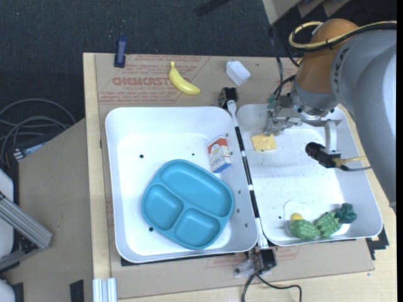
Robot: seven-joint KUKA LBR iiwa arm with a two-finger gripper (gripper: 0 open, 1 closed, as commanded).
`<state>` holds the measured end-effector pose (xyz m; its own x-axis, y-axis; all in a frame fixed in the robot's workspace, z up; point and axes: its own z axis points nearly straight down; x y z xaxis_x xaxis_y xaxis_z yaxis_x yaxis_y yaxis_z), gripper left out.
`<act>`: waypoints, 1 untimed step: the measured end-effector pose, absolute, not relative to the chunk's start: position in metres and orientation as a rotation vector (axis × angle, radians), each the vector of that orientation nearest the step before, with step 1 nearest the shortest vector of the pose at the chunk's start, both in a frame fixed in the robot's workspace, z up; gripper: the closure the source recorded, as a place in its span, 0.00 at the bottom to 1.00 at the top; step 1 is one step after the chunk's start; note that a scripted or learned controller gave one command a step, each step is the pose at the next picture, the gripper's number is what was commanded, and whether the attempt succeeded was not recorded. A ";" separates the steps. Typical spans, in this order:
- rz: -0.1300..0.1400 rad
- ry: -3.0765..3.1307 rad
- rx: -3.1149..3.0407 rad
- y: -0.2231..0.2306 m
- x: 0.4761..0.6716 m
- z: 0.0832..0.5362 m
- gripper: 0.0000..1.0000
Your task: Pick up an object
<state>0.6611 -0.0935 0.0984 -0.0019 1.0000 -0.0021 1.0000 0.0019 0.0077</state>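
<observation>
My gripper (275,126) hangs over the far left part of the right bin (327,187), just above and to the right of a pale yellow block (264,143) lying on the bin floor. Nothing shows between the gripper and the block that tells of a hold. At the near edge of the same bin lie a green knobbly toy (305,229) with a yellow tip and a darker green toy (335,218). The left bin (126,137) holds a blue divided plate (187,202) and a small red and white carton (219,153).
On the bench beyond the bins lie a yellow banana (182,80), a white block (238,72) and a small blue object (120,51). A black clip (227,95) sits at the far end of the divider between the bins. The arm's grey body fills the upper right.
</observation>
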 end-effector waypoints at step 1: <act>0.003 2.221 2.217 -0.093 0.660 0.096 0.00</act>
<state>0.6599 -0.0931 0.0964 -0.0015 1.0000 -0.0011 1.0000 0.0015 0.0034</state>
